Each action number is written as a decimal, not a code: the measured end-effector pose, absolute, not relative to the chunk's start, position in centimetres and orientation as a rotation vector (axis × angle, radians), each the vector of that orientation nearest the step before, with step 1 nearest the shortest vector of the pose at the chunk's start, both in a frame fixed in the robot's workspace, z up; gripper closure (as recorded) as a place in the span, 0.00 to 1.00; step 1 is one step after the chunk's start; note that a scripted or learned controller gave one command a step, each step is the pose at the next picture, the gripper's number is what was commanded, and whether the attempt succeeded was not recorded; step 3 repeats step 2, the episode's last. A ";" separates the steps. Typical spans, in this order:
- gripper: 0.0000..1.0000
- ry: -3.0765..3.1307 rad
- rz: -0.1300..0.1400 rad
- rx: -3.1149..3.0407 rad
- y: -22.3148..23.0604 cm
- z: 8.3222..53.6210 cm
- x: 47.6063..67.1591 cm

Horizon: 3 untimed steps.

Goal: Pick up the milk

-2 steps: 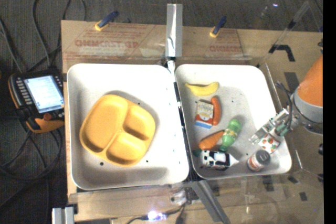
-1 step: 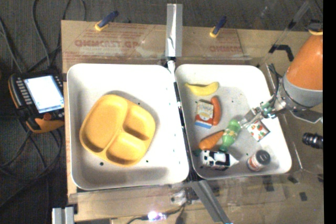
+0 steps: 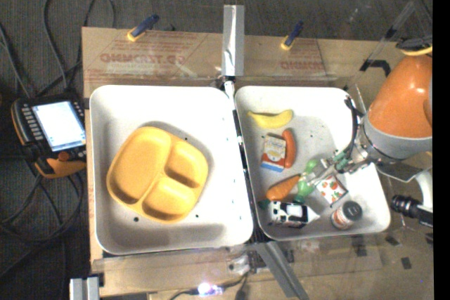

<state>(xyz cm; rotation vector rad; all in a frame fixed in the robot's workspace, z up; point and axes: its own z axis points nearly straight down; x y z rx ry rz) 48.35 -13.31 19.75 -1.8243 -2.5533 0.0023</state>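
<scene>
Milk (image 3: 273, 152): small carton lying flat in the right bin (image 3: 318, 99), upper-middle, just below the banana (image 3: 272, 118). A sausage (image 3: 289, 145) lies touching its right edge. Nothing on top of it.

Jaws (image 3: 329, 167) sit low in the same bin, down-right of the milk, over the clutter by the green item (image 3: 307, 179) and the strawberry-print carton (image 3: 330, 189). Can't tell whether they're open or closed; the fingers blur into those items. Nothing visibly held.

Step in hand, as I read it: reposition over the milk, not yet grasping. To do it well:
- lift clear of the clutter before traversing up-left, else the carrot (image 3: 283, 187) or green item gets dragged
- come down centred on the carton, jaws across its short side
- the finger on the sausage side has little room; bias toward the free left edge or expect to nudge the sausage
- carton is flat and low, so go deep enough to grip the sides, not skim the top

Counts, right bin: 1 milk, 1 banana, 1 sausage, 1 carrot, 1 green item, 1 strawberry-print carton, 1 can (image 3: 345, 214), 1 black-and-white object (image 3: 289, 213), probably a toy car. Left bin (image 3: 169, 239): 1 yellow tray (image 3: 159, 173). 2 bins on the table (image 3: 162, 53).
</scene>
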 end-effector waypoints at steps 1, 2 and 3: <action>1.00 -2.463 0.004 -1.949 -9.7 23.3 53.0; 1.00 -2.548 0.004 -1.837 -3.6 18.3 59.2; 1.00 -2.548 0.004 -1.837 -3.6 18.3 59.2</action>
